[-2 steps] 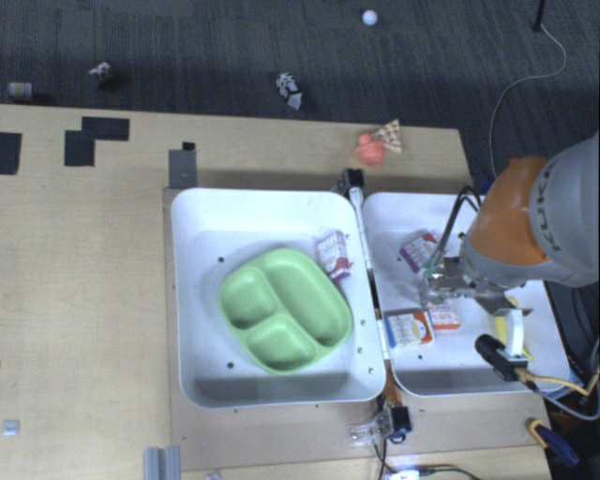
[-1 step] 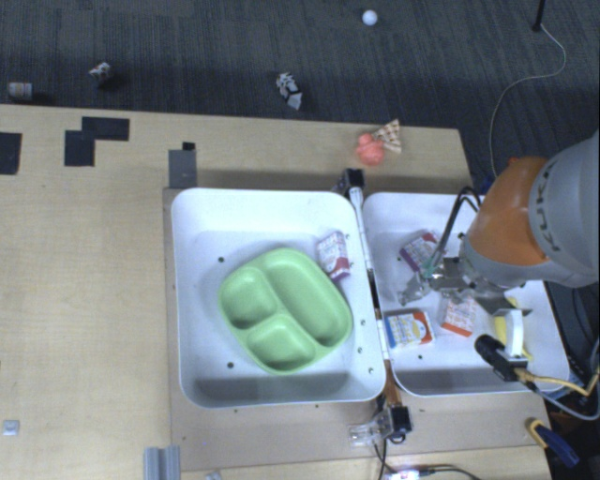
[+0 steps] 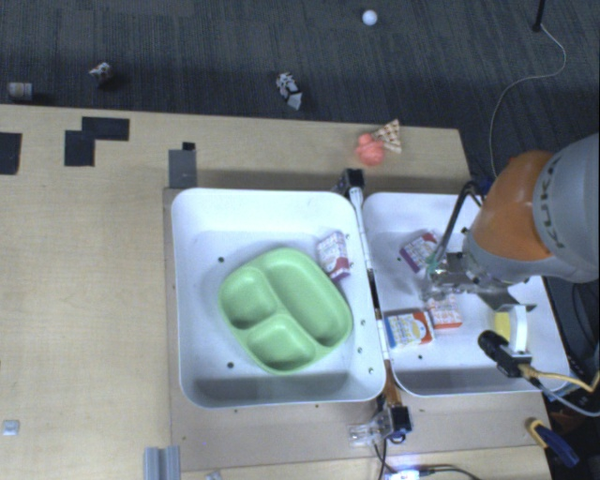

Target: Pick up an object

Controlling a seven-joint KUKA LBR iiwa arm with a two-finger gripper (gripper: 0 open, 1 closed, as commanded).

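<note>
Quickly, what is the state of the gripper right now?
Gripper: cannot be told; it is over the right bin, beside a small packet.

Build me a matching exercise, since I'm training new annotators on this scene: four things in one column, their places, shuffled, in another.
Things
1. green plate
2. pink toy
3. end effector
4. white ball

Places
A. on the carpet beyond the bench
B. over the right bin
C. in the left bin
D. on the bench, behind the bins

Pairs: 1-C, 2-D, 3-B, 4-A
</note>
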